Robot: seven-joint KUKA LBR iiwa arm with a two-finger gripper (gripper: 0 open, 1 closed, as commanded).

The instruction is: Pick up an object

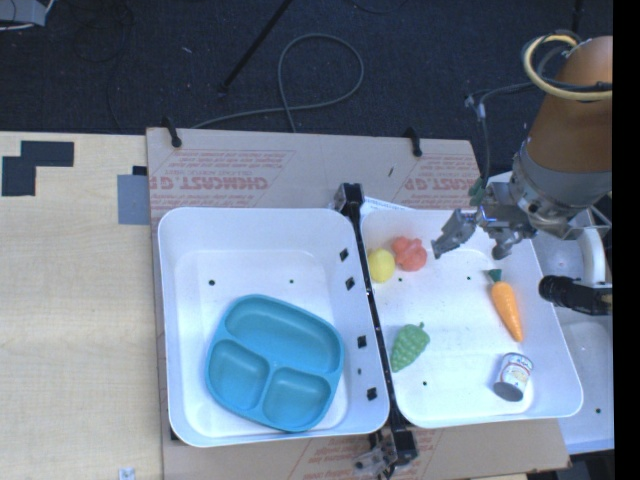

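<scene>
Gripper (pixel 478 236) hangs over the upper right of the right bin (pixel 560 398), fingers spread apart w/ nothing between them; one finger (pixel 452 234) juts left toward the red-orange toy (pixel 409 253), the other (pixel 503 245) points down twd the carrot (pixel 507 310). Nearest pick candidates: red-orange toy just left and slightly below the gripper, touching the yellow ball (pixel 380 264); carrot lies below and a bit right, long axis running roughly top-to-bottom, tip toward the small can (pixel 514 377). Green leafy toy (pixel 409 346) is further off, lower left. Blue divided tray (pixel 272 361) sits in the left bin (pixel 180 268), well apart. Probably carrot or red toy is the easier reach.
</scene>
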